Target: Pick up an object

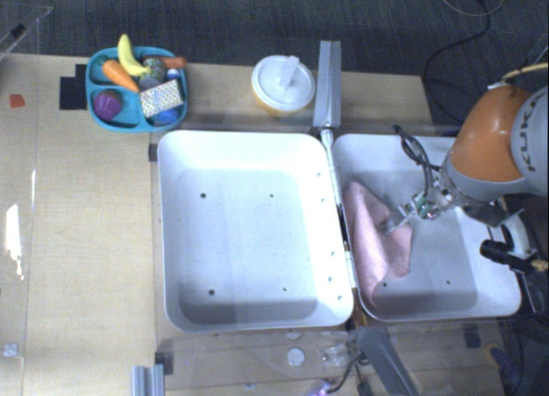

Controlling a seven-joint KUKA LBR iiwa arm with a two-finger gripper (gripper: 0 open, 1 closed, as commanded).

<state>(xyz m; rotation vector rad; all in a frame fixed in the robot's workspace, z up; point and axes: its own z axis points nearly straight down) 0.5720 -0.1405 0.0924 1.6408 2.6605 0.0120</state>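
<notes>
The gripper [401,221] reaches into the right bin [480,300], its tip at the right edge of a pink cloth [373,236]; its grip state cannot be made out. The cloth lies crumpled along that bin's left wall. The left bin [171,240] sits just beside.

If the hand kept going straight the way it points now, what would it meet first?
Most likely the pink cloth in the right bin. The hand points down and leftward, its tip at the cloth's edge. Whether it already touches the cloth is unclear from this slanted view.
</notes>
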